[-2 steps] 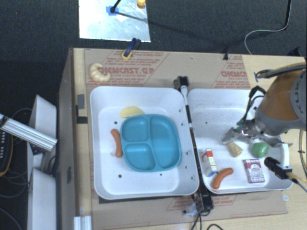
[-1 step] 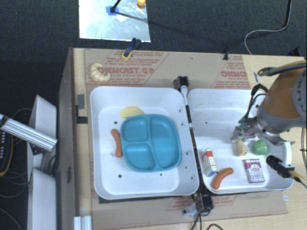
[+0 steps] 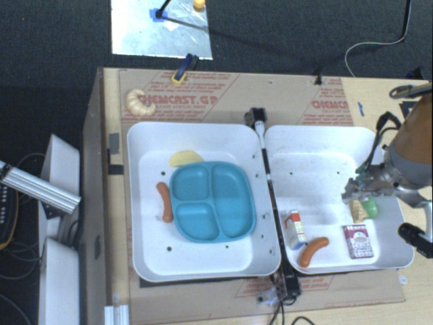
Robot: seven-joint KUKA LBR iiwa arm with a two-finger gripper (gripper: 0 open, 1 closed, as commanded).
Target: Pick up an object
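Since the gripper [image 3: 360, 193] sits low over the right bin [image 3: 318, 141] by a yellowish food item [image 3: 362, 210], center on it before lifting; grip state can't be told.

red "CHEMCAST GP" print on the cardboard sheet [image 3: 203, 97] at the far left, same red print repeated far right and partly cut off, small box labels too blurry to read
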